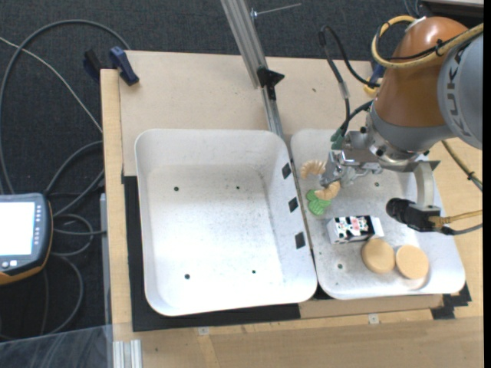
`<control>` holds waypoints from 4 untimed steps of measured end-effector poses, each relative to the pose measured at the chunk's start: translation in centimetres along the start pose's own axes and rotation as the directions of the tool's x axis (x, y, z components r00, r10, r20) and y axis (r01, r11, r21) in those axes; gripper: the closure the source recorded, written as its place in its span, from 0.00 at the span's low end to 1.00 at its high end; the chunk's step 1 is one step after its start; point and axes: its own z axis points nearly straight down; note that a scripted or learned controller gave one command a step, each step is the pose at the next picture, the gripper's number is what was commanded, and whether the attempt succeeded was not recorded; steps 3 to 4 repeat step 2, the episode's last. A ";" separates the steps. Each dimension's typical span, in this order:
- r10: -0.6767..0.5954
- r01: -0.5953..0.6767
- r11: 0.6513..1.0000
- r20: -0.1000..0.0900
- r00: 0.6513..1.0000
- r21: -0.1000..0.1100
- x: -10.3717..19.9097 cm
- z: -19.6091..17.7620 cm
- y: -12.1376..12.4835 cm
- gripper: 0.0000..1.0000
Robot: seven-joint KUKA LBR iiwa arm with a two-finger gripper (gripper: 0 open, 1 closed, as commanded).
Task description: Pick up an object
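- You see 2 speckled white plastic bins (207,221).
- 2 round tan wooden discs (377,255).
- A small green piece (317,202).
- A black-and-white patterned box (354,228).

Left bin: the wide shallow white bin (215,221) offers bare floor across its whole span, reachable from above.
Right bin, 6 o'clock end: two round tan wooden discs (395,259) lie side by side, touching; a small black-and-white printed box (354,228) sits just at their 10 o'clock.
Right bin, 9 o'clock wall: a green-and-beige small object (321,198) lies beside it.
Right bin, 12 o'clock half: the grey-and-orange arm (422,75) overhangs it.
Between bins: a slanted grey metal rail (249,44) crosses at 12 o'clock.
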 end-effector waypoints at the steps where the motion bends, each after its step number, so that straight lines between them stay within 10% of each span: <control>1: 0.001 -0.001 1.000 0.000 1.000 0.005 5.0 0.6 -1.0 1.00; 2: 0.000 0.000 1.000 0.000 1.000 0.000 10.2 -0.7 -0.8 1.00; 4: 0.000 0.000 1.000 0.000 1.000 0.000 10.2 -0.7 -0.8 1.00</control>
